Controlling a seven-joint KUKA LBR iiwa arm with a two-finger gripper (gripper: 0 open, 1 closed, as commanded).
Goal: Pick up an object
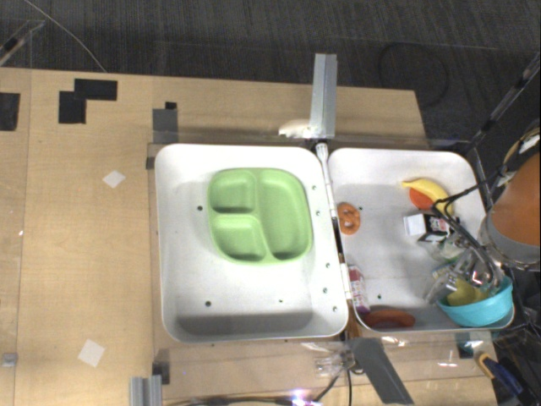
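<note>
My gripper [454, 277] hangs low over the right bin [385, 252], at its front right corner, right beside a blue bowl [486, 309]. A yellow-green thing [463, 294] lies in the bowl just under the gripper. Whether the gripper touches it I cannot tell. Farther back in the same bin lie a yellow and orange fruit-like object [425, 193] and a small black and white item [425, 225]. An orange ring-shaped piece [348, 216] rests by the bin's left wall. A reddish-brown sausage shape [390, 317] lies along the front wall.
The left bin [182, 252] holds a green divided plate [258, 214]. A small pink packet [355, 282] leans on the wall between the bins. Cables and the arm's orange band [516, 214] crowd the right edge. A metal post [324, 96] stands behind the bins.
</note>
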